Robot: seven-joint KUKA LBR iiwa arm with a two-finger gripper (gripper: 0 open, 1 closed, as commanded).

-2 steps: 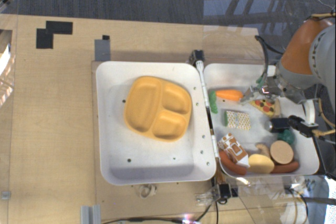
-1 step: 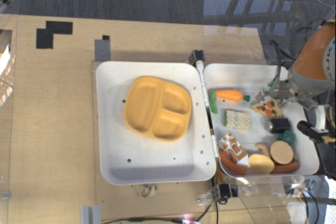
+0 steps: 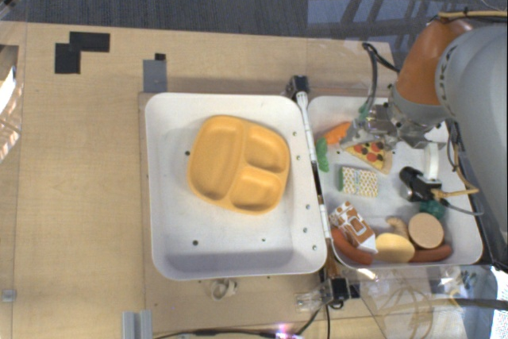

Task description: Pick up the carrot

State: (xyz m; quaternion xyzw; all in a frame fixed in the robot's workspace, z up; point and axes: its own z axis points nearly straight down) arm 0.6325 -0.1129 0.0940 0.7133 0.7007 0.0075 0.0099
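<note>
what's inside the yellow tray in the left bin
The yellow tray has three compartments with nothing visible in them. It lies in the left bin; the bin floor beneath the tray is covered.

carrot (image 3: 336,132) orange, green top | tray (image 3: 238,163) yellow | bins (image 3: 171,194) white
</note>
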